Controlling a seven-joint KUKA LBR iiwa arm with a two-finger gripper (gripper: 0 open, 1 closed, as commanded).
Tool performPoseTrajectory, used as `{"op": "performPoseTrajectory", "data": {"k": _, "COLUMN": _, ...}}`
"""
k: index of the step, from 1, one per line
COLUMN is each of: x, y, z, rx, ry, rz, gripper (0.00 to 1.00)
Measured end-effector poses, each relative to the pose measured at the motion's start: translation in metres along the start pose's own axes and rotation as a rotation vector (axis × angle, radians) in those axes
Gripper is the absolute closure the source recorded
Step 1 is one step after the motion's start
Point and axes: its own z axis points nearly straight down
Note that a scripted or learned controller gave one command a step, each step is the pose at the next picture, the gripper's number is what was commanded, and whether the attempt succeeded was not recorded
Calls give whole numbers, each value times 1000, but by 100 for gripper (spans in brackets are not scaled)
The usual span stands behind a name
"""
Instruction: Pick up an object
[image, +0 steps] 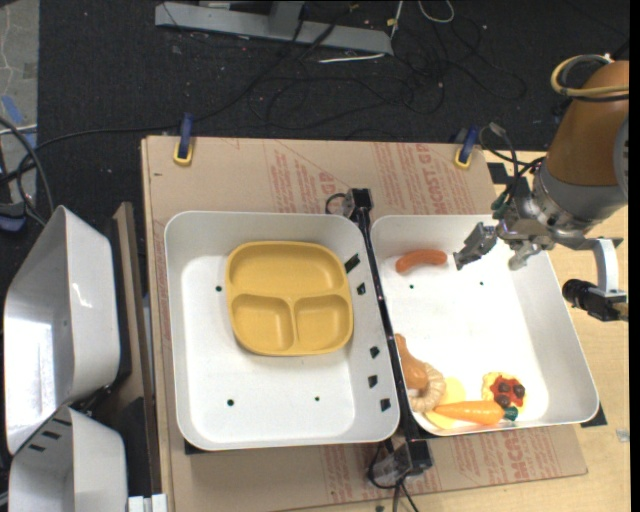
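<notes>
- Tabletop (250, 170) — brown board carrying two white bins side by side.
- Left bin (200, 390): yellow divided plate (290, 297) lying flat.
- Right bin (540, 340): sausage (421, 261) near far edge; carrot (468, 410), drumstick (412, 368) and pizza slice (503, 389) clustered at near edge.
- Gripper (497, 249) — fingers spread, nothing between them, above far right bin, just right of sausage.
</notes>
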Motion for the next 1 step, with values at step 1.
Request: {"op": "performPoseTrajectory", "data": {"k": 1, "x": 0, "y": 3, "z": -7, "rx": -12, "ry": -2, "rz": -2, "gripper": 0}}
